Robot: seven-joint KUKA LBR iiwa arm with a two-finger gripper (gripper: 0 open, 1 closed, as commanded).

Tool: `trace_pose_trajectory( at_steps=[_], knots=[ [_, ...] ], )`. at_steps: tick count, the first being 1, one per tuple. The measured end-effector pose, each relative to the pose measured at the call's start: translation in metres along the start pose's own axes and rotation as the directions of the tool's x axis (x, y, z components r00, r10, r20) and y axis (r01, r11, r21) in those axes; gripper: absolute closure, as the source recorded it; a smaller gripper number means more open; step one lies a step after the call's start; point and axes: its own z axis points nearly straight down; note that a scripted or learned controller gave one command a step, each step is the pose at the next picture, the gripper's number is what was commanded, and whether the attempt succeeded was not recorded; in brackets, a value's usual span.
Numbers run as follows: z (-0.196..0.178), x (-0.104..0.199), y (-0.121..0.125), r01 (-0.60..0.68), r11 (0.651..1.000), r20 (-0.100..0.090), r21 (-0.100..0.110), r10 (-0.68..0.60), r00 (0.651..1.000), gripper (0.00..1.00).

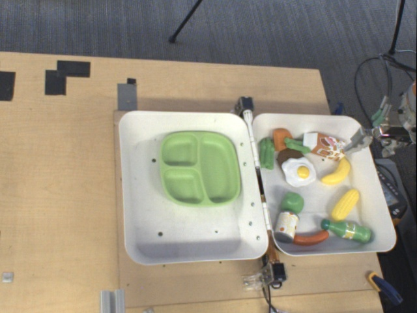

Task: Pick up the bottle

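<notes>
Bench: two white bins. Bottle [347, 230] lay lower right, ungrasped. Gripper [362, 137] hovered at upper right, grip unreadable. You needed to descend there.

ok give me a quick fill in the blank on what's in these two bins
1. The green divided tray lies in the ____ bin.
2. The green bottle lies on its ____ near the right bin's front corner.
3. The toy fried egg has a ____ yolk.
4. The toy corn cob lies between the bottle and the ____.

Missing words: left; side; yellow; banana
</notes>
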Motion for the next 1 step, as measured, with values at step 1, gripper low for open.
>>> trace_pose_trajectory(
  at_steps=[1],
  knots=[
    [-0.0059,0.0810,-0.0133,-0.151,0.989,-0.002,0.002,0.151,0.989,0.00]
  ],
)
